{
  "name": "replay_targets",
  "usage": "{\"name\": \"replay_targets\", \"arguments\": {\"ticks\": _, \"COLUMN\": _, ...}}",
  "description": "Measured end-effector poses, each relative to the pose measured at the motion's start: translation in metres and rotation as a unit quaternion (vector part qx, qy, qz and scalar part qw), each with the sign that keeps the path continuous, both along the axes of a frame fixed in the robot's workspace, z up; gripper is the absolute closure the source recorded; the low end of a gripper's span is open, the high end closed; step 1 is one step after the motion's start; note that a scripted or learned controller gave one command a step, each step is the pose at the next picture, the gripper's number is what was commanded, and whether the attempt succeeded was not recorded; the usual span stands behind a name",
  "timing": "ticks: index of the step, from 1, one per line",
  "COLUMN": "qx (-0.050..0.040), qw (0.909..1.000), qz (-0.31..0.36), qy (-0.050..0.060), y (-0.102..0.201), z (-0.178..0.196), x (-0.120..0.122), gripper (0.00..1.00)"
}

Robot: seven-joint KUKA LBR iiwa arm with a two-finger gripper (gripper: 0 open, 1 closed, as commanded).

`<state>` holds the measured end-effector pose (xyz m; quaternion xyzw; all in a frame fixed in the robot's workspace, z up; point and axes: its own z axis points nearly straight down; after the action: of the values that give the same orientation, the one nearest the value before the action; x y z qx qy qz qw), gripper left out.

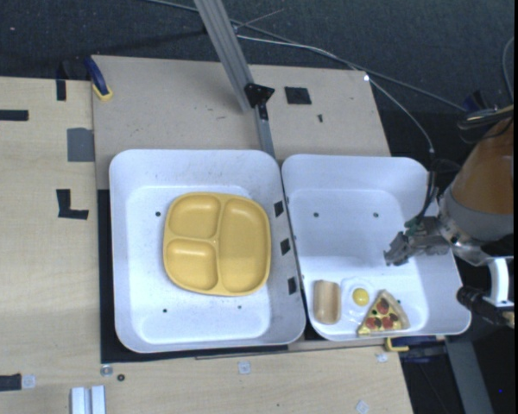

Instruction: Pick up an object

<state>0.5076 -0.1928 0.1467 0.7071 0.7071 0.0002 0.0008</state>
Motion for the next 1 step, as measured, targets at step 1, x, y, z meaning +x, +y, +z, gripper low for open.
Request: {"name": "replay_targets", "arguments": {"ticks": 1, "qx": -0.0003, "qw": 1.0000, "qz": 0.001, "qy": -0.001, "y": 0.0001, "z": 0.0526, "x": 0.0008, "gripper": 1.00}}
